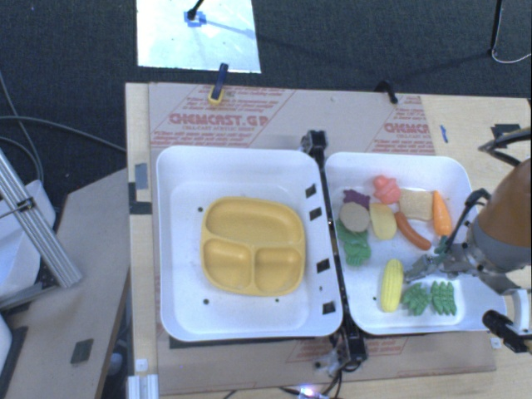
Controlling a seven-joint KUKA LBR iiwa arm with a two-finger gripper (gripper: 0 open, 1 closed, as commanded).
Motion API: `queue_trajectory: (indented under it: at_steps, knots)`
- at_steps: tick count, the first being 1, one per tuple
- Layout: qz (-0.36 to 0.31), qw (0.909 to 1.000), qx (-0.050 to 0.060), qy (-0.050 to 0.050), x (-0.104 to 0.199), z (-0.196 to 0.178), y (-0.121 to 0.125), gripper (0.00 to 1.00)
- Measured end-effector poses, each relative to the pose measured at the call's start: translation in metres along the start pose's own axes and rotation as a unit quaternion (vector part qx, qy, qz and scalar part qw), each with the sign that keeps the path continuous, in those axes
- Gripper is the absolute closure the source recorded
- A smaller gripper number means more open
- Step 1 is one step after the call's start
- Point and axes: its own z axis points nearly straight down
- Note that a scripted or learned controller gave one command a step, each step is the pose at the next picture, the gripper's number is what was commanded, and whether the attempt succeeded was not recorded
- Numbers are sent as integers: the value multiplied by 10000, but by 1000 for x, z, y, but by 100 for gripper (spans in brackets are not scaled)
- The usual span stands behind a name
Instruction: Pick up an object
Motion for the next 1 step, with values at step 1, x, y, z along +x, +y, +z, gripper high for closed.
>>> queue_trajectory:
  at_steps: [1]
  knots:
    - [-6, 10000, -19, -5, -1, -11, 2, 100]
